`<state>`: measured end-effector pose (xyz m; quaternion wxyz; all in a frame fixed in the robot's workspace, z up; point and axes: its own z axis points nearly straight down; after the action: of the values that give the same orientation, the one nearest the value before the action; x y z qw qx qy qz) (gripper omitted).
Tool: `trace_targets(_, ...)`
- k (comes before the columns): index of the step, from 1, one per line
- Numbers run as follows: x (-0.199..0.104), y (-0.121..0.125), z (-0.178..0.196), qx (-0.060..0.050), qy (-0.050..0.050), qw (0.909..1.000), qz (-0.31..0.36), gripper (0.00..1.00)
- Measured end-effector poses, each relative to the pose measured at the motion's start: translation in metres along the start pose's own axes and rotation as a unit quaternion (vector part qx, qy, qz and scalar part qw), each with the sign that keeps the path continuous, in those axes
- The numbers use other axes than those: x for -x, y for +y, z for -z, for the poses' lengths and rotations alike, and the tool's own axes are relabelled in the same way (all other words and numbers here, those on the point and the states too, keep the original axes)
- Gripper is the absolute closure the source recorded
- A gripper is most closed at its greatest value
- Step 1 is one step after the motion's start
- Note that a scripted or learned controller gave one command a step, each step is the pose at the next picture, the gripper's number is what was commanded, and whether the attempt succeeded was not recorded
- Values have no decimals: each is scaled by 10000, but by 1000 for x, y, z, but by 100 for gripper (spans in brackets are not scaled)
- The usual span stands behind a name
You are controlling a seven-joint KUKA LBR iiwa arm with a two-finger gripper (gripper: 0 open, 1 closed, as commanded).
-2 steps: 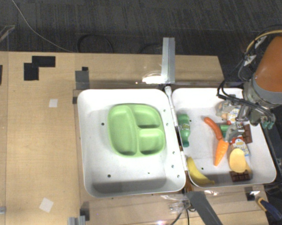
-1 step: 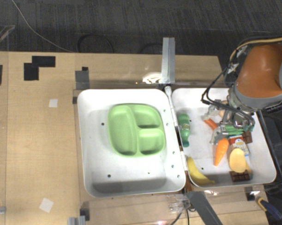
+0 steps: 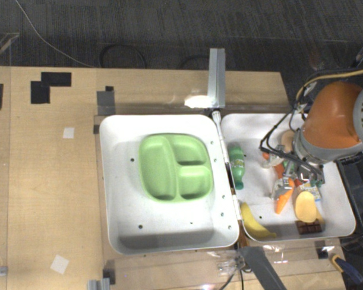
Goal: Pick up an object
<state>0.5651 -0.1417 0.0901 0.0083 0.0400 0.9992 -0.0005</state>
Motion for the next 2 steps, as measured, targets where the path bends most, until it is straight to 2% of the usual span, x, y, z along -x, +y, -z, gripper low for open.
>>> trace_targets(1, -28, 16, 1, -4, -9, 9997, -243, 0)
trace_targets(2, -22, 17, 15, -9, -96, 9997, -214, 100)
